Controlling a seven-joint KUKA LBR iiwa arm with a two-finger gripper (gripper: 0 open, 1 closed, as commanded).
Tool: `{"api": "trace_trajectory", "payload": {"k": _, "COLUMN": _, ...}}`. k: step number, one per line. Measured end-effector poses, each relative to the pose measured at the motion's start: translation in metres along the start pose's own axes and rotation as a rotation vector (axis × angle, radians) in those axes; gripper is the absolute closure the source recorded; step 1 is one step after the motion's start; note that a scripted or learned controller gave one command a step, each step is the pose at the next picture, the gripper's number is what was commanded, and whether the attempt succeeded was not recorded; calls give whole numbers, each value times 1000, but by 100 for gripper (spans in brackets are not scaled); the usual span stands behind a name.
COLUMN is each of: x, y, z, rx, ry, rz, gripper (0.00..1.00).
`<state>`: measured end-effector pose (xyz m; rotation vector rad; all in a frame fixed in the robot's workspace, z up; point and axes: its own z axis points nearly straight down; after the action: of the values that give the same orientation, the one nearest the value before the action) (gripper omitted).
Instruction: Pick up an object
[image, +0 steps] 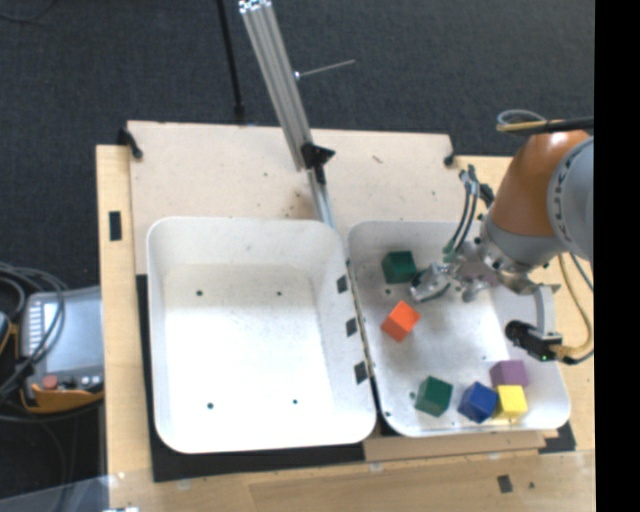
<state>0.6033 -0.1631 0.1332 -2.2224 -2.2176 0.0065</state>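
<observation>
The right bin (465, 425) holds several small cubes. A dark green cube (399, 266) lies near its far left, and an orange cube (401, 320) sits just below it. Along the near edge are a green cube (434, 395), a blue cube (479, 401), a yellow cube (512, 401) and a purple cube (510, 373). My gripper (430, 285) hangs over the bin's upper middle, right of the dark green cube and up-right of the orange one. Nothing shows between its fingers.
The left bin (170, 245) stands beside the right one, sharing a middle rim. A slanted metal post (285, 90) rises from behind the bins. The grey arm with its orange band (535, 190) covers the right bin's far right corner. Cables run beside the wrist.
</observation>
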Motion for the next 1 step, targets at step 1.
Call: {"api": "trace_trajectory", "payload": {"k": 1, "x": 0, "y": 2, "z": -14, "rx": -8, "ry": 1, "rz": 5, "gripper": 100}}
